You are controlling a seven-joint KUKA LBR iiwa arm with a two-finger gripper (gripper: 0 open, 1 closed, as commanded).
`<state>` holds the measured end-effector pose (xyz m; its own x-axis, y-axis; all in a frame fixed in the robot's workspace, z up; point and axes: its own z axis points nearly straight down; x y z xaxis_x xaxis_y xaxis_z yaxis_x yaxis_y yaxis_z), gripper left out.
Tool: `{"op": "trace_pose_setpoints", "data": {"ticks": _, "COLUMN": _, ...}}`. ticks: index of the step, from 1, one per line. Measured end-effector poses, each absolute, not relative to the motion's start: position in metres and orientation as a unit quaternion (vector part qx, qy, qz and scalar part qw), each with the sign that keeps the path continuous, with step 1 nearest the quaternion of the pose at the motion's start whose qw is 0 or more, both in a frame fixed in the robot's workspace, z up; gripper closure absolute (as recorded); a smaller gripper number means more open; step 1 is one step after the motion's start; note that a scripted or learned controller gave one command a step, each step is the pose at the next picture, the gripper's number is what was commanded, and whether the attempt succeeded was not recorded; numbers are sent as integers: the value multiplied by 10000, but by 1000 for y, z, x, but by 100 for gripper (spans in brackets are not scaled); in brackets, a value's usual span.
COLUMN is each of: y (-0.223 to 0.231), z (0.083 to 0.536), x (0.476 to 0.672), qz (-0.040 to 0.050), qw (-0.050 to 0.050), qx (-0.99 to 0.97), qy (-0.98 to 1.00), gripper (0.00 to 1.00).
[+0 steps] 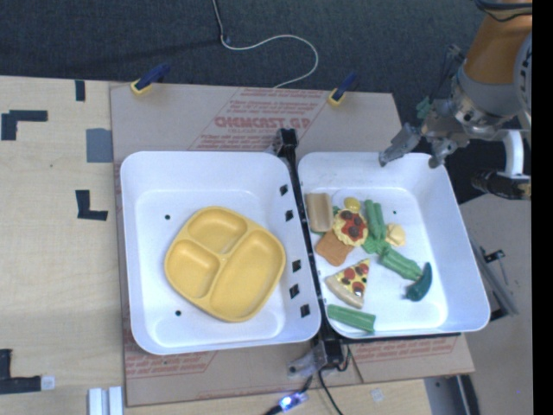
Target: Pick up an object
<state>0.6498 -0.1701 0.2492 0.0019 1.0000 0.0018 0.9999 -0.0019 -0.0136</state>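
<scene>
Gripper (417,151) hovers over right bin's (458,232) far rim, jaws apart, nothing between them. Toy food pile (363,258) lies in that bin. Yellow divided plate (225,263) in left bin (138,232).

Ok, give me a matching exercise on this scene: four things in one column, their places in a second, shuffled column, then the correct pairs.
Things:
1. yellow divided plate
2. pizza slice
3. gripper
4. teal piece

Places:
A. above the far rim of the right bin
B. in the left bin
C. in the right bin, toward its right wall, beside a green stalk
D. in the right bin, toward its near left corner, just above a green piece

Pairs: 1-B, 2-D, 3-A, 4-C
</scene>
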Motion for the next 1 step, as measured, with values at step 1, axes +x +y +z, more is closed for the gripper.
{"op": "trace_pose_setpoints", "data": {"ticks": 1, "y": -170, "z": 257, "x": 652, "qz": 5, "qw": 3, "qx": -7067, "qy": -7075, "gripper": 0}}
